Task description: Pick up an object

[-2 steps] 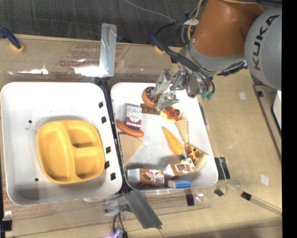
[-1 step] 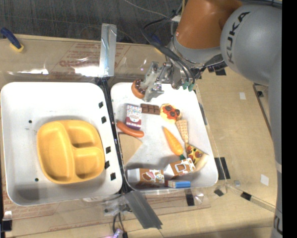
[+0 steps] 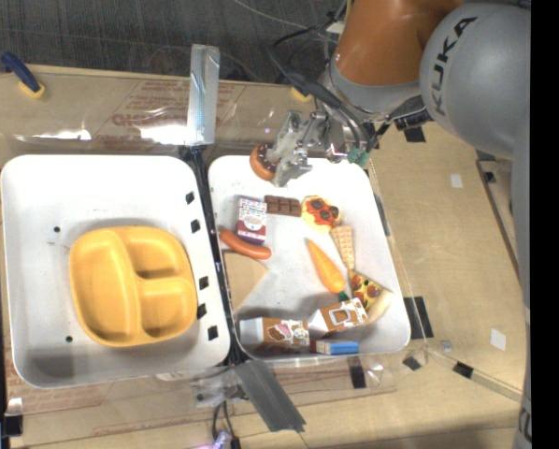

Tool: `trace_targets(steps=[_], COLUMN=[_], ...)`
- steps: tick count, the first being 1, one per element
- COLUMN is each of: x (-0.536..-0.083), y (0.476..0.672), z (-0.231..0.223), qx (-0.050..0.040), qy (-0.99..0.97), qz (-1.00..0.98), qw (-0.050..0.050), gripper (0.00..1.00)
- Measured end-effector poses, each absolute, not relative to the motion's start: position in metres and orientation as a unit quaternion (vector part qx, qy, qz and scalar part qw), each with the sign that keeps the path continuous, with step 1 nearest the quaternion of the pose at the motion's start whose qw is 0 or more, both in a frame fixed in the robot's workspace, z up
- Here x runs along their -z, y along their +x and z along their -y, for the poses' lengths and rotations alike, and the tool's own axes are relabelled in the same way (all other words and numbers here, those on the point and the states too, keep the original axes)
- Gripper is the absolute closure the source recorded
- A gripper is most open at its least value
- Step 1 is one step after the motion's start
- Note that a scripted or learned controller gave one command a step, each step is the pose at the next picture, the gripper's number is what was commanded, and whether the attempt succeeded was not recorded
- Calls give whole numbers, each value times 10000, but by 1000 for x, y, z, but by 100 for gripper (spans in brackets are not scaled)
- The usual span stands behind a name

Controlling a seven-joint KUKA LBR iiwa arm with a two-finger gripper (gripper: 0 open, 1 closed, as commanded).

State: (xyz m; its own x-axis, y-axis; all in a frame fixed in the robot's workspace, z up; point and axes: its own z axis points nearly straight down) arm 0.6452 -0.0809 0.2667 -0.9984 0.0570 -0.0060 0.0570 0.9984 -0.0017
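Gripper (image 3: 293, 152) is hanging over the far edge of the right bin (image 3: 384, 251), right at its far-left corner. Can't tell its state, the metal parts are blurring together there.

A brown round item, donut-like (image 3: 261, 162), is sitting on the bin's far rim just left of the gripper, touching or nearly touching it. It's partly covered by the gripper, so its full shape is hard to make out, and whether it's being grasped isn't visible.

Other pickable items are lying in the right bin:
- small purple-and-white carton (image 3: 251, 216), far left
- chocolate bar (image 3: 282, 205) just right of it
- pizza slice (image 3: 321, 211) right of the bar
- hot dog sausage (image 3: 245, 244) near the carton
- carrot (image 3: 325, 266), centre, lying diagonally
- waffle cone (image 3: 343, 243) beside the carrot
- bottle lying on its side (image 3: 281, 331) along the near wall, with more small packages at the near-right corner, piled up and hard to separate

Left bin (image 3: 36, 195) is holding a yellow divided tray (image 3: 130, 283).

The arm (image 3: 466, 54) is coming in from the far right, cut off by the frame.
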Motion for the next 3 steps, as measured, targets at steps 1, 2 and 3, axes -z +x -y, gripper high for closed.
trace_targets(steps=[1, 2, 3], x=[-278, -288, -299], y=[646, 647, 648], z=[80, 80, 80], qx=[13, 17, 21], qy=[270, 257, 247], qz=[-9996, -9996, -9997], qw=[46, 63, 82], gripper=[100, 100, 100])
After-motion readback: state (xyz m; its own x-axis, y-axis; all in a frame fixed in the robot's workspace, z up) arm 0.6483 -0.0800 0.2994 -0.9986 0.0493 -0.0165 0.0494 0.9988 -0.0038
